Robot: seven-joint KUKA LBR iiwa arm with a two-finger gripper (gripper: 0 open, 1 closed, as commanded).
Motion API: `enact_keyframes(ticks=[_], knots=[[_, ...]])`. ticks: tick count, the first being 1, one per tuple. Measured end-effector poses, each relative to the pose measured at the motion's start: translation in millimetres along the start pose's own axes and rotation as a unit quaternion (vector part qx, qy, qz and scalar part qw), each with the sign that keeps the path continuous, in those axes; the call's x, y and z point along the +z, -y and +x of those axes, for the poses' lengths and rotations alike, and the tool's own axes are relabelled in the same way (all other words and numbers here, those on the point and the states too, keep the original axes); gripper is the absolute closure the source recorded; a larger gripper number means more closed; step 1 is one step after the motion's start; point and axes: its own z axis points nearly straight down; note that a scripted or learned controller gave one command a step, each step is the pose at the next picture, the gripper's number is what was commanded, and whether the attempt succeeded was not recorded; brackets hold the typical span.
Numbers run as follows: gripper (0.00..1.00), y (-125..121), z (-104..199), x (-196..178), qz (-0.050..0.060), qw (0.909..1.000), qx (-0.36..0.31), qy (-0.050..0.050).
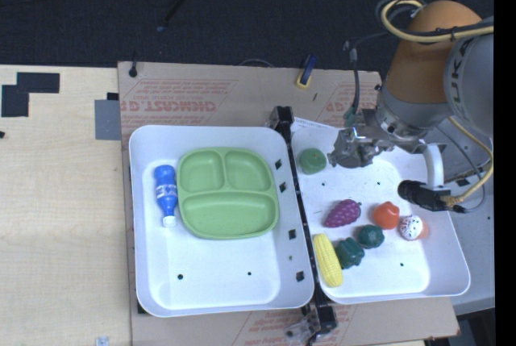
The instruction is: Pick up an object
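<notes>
My gripper (348, 151) hangs over the back of the right bin (403, 276), just right of a round green toy (312, 160). Nothing shows between its fingers. Toward the front of it lie a purple grape bunch (343, 212), an orange-red toy (386, 214), a white ball with red spots (411, 227), two dark green toys (360, 244) and a yellow corn cob (326, 259).
The left bin (210, 288) bears a green divided plate (226, 193) and a blue bottle (165, 193) at its left side. A black divider (294, 207) runs between the bins. The arm's grey body (435, 94) and a black cable loop cover the right bin's back right corner.
</notes>
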Motion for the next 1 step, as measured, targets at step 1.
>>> enact_keyframes(ticks=[1], knots=[[1.00,-0.2,-0.3,1.6,0.001,1.0000,0.000,0.000]])
